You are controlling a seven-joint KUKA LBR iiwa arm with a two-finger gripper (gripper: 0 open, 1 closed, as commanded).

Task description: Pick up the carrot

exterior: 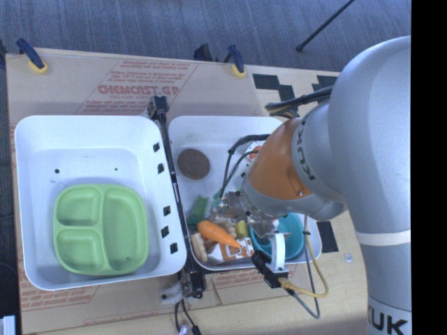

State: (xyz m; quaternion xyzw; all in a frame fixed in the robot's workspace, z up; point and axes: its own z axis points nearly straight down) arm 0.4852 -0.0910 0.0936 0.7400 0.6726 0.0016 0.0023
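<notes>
Two shallow white bins side by side on a brown cardboard-covered bench (140, 82). In the left bin (35, 138), a green divided plate (101, 229) with three compartments, lying flat near the front. In the right bin (209, 128), a brown round disc (193, 163) towards the back left, well apart from the plate. Near the front right, a blue bowl (293, 237). A dark green item (199, 209) between disc and front clutter. Blue-and-yellow clamps (31, 56) on the bench's far edge.

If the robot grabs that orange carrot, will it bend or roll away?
The carrot looks smooth and solid, so it probably stays stiff. Its round, tapered shape could slip or roll when squeezed. It lies crowded among other items in the right bin, which likely limits rolling.
</notes>
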